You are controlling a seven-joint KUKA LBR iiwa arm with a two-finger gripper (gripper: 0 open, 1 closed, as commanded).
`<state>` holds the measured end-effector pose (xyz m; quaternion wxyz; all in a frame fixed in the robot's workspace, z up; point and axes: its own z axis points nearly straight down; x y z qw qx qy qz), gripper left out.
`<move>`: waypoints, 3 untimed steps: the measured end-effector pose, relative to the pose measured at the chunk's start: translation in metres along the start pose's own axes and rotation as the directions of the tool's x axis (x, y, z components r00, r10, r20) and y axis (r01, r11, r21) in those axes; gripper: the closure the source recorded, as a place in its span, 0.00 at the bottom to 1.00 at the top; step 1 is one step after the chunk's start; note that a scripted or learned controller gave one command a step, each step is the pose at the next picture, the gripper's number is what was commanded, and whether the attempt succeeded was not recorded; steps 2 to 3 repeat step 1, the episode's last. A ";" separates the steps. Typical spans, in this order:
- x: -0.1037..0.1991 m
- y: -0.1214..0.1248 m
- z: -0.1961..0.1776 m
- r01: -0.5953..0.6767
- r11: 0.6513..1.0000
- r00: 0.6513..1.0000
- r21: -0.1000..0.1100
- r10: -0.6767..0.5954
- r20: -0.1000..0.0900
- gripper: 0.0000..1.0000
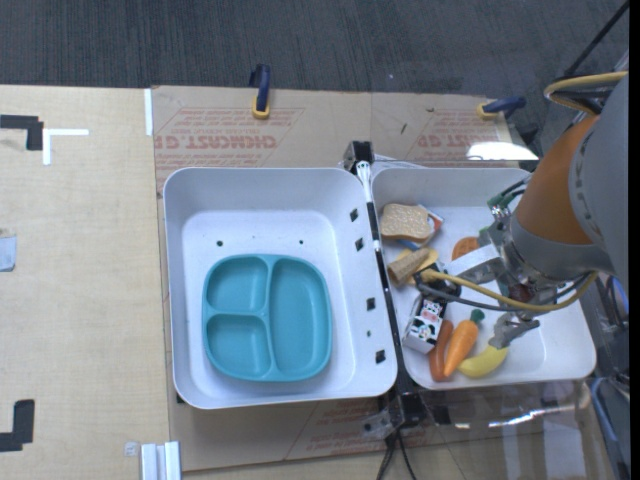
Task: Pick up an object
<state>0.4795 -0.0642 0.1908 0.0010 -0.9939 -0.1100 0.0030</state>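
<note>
The counter (80, 268) carries two shallow white plastic bins side by side on a sheet of brown printed cardboard (300, 133).

The left bin (180, 298) holds a teal three-compartment plastic tray (268, 317), lying flat near the middle of the bin floor.

The right bin (560, 363) holds a cluster of toy food items along its left and front portions. A slice of brown toy bread (406, 221) lies near the back left. Just in front of it sits a smaller tan bread-like wedge (412, 264). A small white carton with black cow-pattern markings (425, 322) lies near the dividing wall. Beside it, an orange toy carrot with a green tip (456, 344) lies tilted, touching a yellow toy banana (482, 362) at the front. A further orange piece (466, 249) is partly hidden behind the arm's hardware.

The grey arm with its orange band (555, 193) reaches in from the right over the right bin. The gripper (508, 328) sits low, just above and beside the banana and carrot. Whether the fingers are parted or closed cannot be told, and no object is seen between them.
</note>
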 end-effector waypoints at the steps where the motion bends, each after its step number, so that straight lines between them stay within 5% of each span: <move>1: 0.027 -0.079 0.000 0.118 0.993 0.993 -0.001 -0.118 -0.001 0.00; 3: 0.027 -0.079 0.000 0.118 0.993 0.993 -0.001 -0.118 -0.001 0.00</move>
